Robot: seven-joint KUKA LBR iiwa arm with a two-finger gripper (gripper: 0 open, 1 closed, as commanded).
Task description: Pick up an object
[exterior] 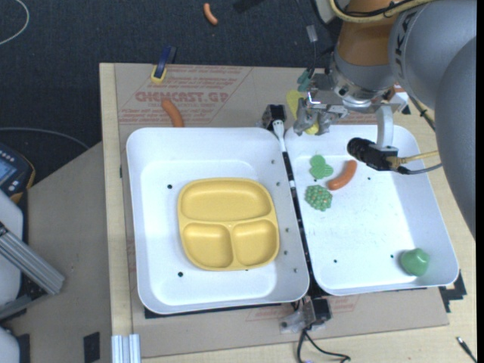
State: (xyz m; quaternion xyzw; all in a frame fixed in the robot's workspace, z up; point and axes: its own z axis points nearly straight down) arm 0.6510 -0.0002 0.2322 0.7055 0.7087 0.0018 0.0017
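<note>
Left to right: left bin (144,203) holds one yellow divided tray (227,223), nothing else loose in it. Right bin (435,225) holds the candidates: two green leafy pieces (321,167) just beside each other near its top left, one orange sausage (342,175) just right of them, one green round piece (414,262) in the near right corner. Gripper (312,121) sits at the right bin's top left corner, above the greens; can't tell its closure state from here, nothing visibly between the tips.

Risks: greens and sausage are crowded, so a descent could nudge one aside or catch two. It's close to the bin wall and centre divider; collision likely if it drops straight.

Outside the bins: two more orange sausages, one on the board (172,113), one on the floor (210,13).
</note>
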